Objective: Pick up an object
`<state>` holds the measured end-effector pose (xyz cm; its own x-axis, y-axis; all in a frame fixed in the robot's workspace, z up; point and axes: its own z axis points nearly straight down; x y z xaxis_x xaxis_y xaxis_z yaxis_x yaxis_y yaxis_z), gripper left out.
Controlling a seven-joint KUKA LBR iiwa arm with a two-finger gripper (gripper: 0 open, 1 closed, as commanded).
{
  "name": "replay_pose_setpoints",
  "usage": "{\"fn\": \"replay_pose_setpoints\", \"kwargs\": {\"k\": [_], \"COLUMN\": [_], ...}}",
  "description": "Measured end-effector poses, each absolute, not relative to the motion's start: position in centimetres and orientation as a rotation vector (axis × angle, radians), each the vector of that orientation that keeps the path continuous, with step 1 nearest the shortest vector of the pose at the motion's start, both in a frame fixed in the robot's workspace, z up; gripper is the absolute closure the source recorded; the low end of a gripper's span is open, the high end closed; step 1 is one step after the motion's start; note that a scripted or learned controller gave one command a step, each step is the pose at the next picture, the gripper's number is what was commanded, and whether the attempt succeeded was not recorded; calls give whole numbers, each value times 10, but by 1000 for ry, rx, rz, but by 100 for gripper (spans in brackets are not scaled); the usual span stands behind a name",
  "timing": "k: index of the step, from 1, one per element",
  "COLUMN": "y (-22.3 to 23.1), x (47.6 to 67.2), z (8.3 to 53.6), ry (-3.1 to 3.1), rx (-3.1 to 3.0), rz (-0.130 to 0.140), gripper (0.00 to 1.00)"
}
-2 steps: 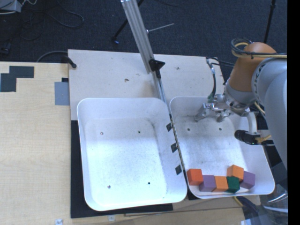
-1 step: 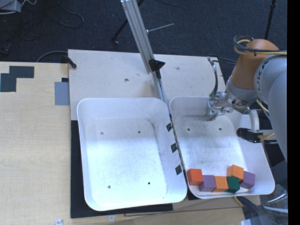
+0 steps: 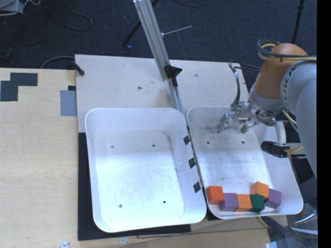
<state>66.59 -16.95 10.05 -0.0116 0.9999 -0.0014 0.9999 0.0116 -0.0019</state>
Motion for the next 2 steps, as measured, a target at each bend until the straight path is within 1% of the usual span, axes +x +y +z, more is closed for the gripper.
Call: {"fn": "replay_pose_setpoints", "kwargs": {"k": [1,2], "y": [-173,-202], "x": [605,577], "z": [90,91], "ry": [-2215,-2217], "rx": [-2221,-2223], "rz": [4,3], "gripper": [0,0]}}
